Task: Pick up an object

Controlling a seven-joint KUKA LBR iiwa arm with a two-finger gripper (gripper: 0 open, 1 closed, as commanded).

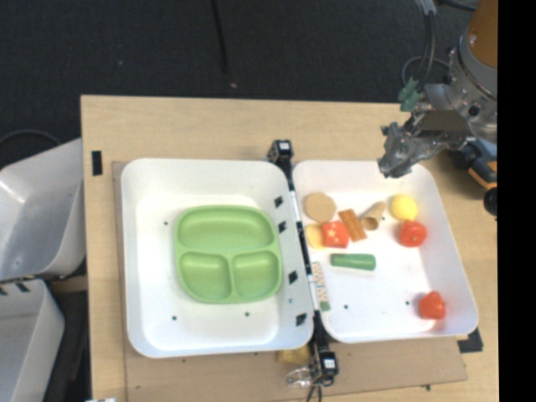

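Camera view, as the arm reaches in from the right: the tool (pixel 395 167) hangs over the far rim of the right bin (pixel 452 262), above its upper right corner.
Tool state: how it stands cannot be told from here; it is dark and seen at a slant, and nothing shows in it.
Right bin: all the small things lie here: a tan disc (pixel 319 206), a red block (pixel 335 234), a brown stick (pixel 352 224), a cone (pixel 374 215), a lemon (pixel 404 207), a tomato (pixel 411 234), a green pod (pixel 353 261) and a second red piece (pixel 431 306) near the front corner.
Left bin: a green tray (pixel 227 252) with three compartments lies in the middle of the left bin (pixel 146 249).
Nearest things: lemon and cone, just in front of the tool.
Done: by my reading, only the approach; nothing is lifted.
Left: choose a piece, descend, close on it, raise it off the bin floor.
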